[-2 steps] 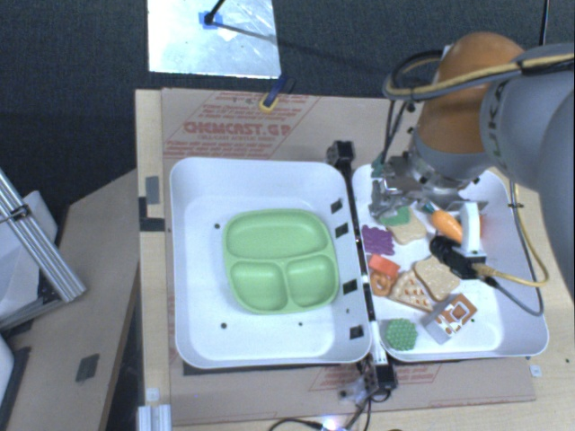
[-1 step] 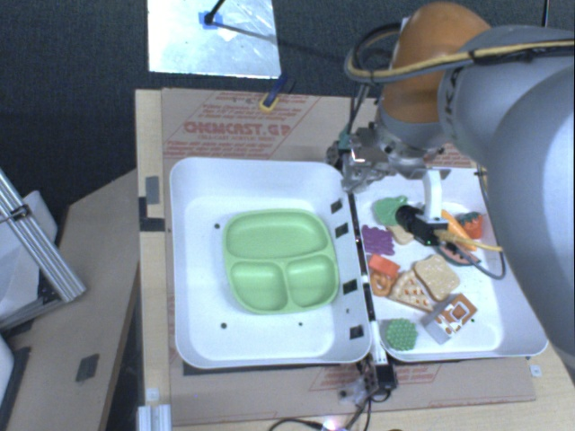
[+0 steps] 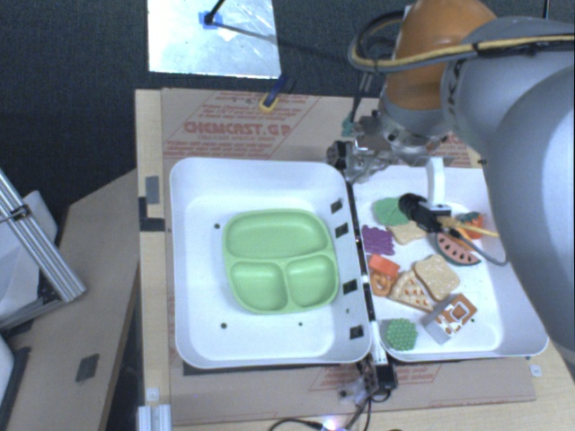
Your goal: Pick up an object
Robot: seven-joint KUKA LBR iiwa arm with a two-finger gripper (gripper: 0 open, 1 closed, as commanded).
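The right bin [image 3: 517,326] holds several toy foods: a green leaf piece [image 3: 388,210], purple grapes [image 3: 377,239], a watermelon slice [image 3: 458,249], a toast slice [image 3: 437,277], a pizza wedge [image 3: 411,292], a red-orange piece [image 3: 384,266], a grey and orange block [image 3: 449,316] and a green round piece [image 3: 401,334]. My gripper [image 3: 354,156] hangs over the far left corner of the right bin, by the wall between the bins. It stands apart from the foods, and I see nothing held in it.
In the middle of the left bin [image 3: 193,196] lies a green divided plate [image 3: 279,260]. The grey arm [image 3: 521,142] covers the right bin's far right side. A shiny sheet [image 3: 214,23] lies beyond the bins.
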